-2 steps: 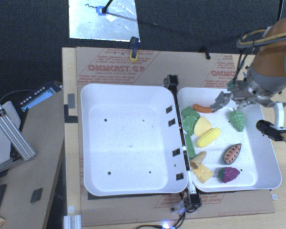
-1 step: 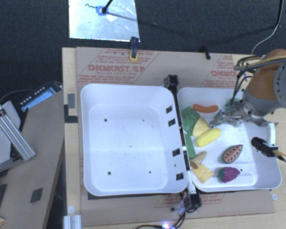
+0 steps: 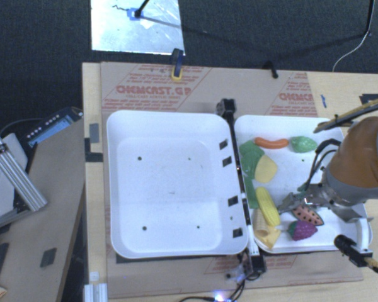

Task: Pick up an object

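The right bin [image 3: 283, 121] holds toy food. An orange sausage [image 3: 272, 143] and a green piece [image 3: 303, 144] lie at its far side. A green leaf [image 3: 250, 157] and a pale yellow piece [image 3: 266, 168] sit near its left wall. A yellow corn cob [image 3: 268, 206] and a yellow scrap [image 3: 268, 236] lie toward the front left. A red watermelon slice [image 3: 307, 216] and purple grapes [image 3: 302, 230] are at the front. My gripper [image 3: 295, 201] is low in this bin, just right of the corn cob and right above the watermelon slice. Nothing is seen held in it.
The left bin [image 3: 170, 116] stands beside the right one, with a black clipped divider [image 3: 234, 168] between them. The arm's orange band [image 3: 364, 162] hangs over the right bin's right side. A yellow clamp [image 3: 176, 74] sits behind the bins on the cardboard sheet.
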